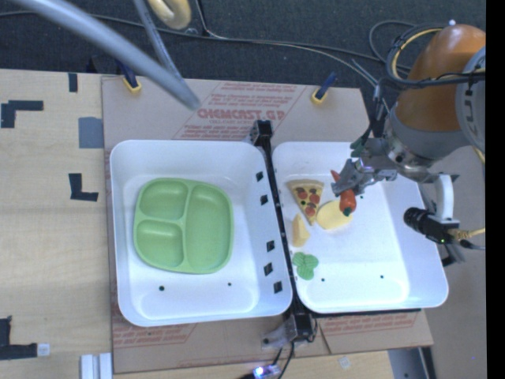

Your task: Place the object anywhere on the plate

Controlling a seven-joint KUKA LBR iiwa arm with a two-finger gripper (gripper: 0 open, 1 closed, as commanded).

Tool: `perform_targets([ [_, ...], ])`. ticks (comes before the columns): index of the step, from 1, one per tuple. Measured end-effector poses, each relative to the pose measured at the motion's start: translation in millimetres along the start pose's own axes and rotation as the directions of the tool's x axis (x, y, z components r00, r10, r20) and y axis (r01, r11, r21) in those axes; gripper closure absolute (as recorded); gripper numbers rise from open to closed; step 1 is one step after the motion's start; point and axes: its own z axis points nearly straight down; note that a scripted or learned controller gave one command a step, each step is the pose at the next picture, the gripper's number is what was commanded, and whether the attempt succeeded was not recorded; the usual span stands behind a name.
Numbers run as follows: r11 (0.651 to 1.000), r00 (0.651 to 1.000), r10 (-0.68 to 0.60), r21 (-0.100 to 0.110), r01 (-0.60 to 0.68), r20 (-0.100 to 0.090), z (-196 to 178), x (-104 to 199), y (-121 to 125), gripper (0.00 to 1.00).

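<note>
The carrot toy (pixel 347 204) is seen in the right bin (pixel 410 287), just under the gripper (pixel 349 181), whose grip state cannot be told, while the green plate (pixel 184 226) lies well left in the other bin.

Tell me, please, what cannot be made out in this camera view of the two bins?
- Gripper: the wrist above hides the fingertips, so open or shut is unclear.
- Orange-red toy: too small to name; whether the gripper touches it is unclear.
- Pale yellow piece: partly covered by that toy, shape unclear.
- Green plate: fully seen, three compartments.
- Arm: cut off by the right edge.
</note>
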Motion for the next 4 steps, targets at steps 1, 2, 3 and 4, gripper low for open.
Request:
perform_targets([
  [1,1.0,1.0,-0.001,0.0,0.001,0.0,1,56,10,1.0],
  [2,1.0,1.0,0.0,0.003,0.0,0.001,22,104,23,1.0],
  [3,1.0,1.0,-0.001,0.001,0.001,0.0,22,160,35,1.0],
  [4,1.0,1.0,-0.001,-0.001,0.001,0.0,27,214,66,1.0],
])
